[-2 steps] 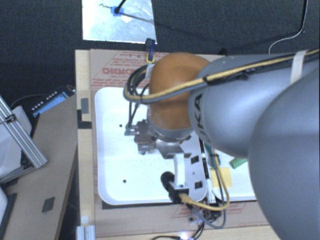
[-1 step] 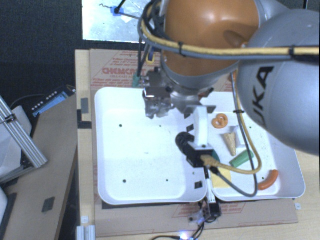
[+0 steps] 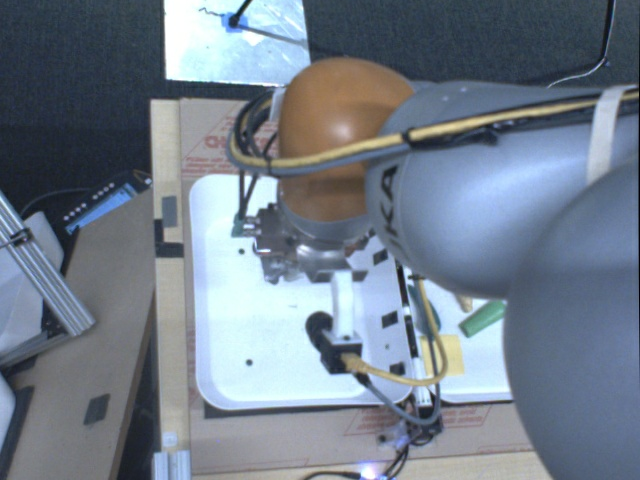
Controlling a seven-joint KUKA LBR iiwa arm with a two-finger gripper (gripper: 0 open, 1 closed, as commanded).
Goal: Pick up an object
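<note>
Since the arm (image 3: 500,198) comes in from the right of the frame and bends down at the orange band (image 3: 335,128), its bulk covers most of the right bin (image 3: 485,373) and the upper part of the left bin (image 3: 225,298). The wrist points straight down, and the gripper (image 3: 270,240) sits low over the left bin's upper middle. That looks like the pose for a top-down grab. The wrist hides the gripper's underside, so I cannot tell whether it is open, closed or clamped on anything, and nothing can be seen held.

The likeliest pick target I can make out is a green object (image 3: 482,319). It lies in the right bin, right of frame centre, tucked just under the arm's lower edge and well apart from the gripper.

- **Look:** bright green, short and stubby, lying tilted, with its right end hidden by the arm.
- **Handling, as a guess:** it seems small, rigid and light, so an easy pinch if reached.
- **Neighbour:** a yellow flat piece (image 3: 452,356) lies just below and left of it.

The left bin floor near the gripper shows a few dark specks (image 3: 249,361), too small to identify. Both bins rest on cardboard (image 3: 210,138). No grasp is confirmed, so I judge the pick not yet done.
</note>
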